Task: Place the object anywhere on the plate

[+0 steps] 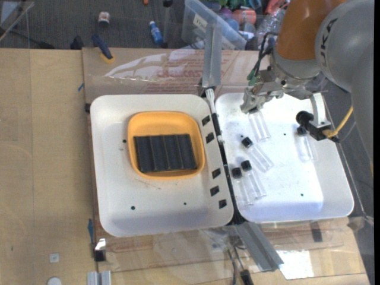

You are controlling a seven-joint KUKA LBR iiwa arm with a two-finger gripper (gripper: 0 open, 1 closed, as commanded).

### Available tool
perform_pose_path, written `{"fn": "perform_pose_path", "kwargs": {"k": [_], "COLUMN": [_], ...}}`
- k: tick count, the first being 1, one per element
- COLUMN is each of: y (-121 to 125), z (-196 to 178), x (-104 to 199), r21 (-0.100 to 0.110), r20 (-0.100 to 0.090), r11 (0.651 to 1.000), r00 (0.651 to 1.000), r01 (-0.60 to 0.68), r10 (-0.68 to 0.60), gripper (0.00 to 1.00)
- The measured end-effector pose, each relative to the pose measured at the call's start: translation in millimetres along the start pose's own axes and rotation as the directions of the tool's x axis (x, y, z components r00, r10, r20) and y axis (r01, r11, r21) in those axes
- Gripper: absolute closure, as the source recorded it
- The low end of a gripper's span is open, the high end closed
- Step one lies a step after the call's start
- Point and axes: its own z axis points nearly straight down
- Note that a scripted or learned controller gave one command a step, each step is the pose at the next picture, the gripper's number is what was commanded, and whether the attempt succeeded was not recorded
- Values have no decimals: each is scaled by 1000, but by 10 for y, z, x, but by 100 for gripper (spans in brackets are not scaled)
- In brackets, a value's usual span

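Grey arm [356, 34], orange band [306, 22], black cables

A robotics lab: wooden bench [41, 159], two white bins [107, 159], crate of toys [237, 5] behind

One fixed camera is up above the counter [41, 159], looking down at a slant, and both white bins sit in the middle of the frame: the left bin [113, 212] centre-left, the right bin [332, 189] centre-right. It is close enough that the bins span most of the width. The far side of the counter runs across the top, with floor clutter beyond it. The arm [332, 22] comes in at the upper right, large and near the lens.
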Motion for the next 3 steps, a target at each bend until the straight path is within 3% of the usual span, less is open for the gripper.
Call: {"fn": "perform_pose_path", "kwargs": {"k": [1,2,3], "y": [37,28,0], "z": [-266,-740,-82], "x": [176,128,23], "r21": [-2,-1,4], "r20": [0,-1,-4], "r11": [984,992,976], "r00": [984,992,976], "r01": [176,129,217], "r10": [-176,-129,-217], "gripper": [100,100,100]}}
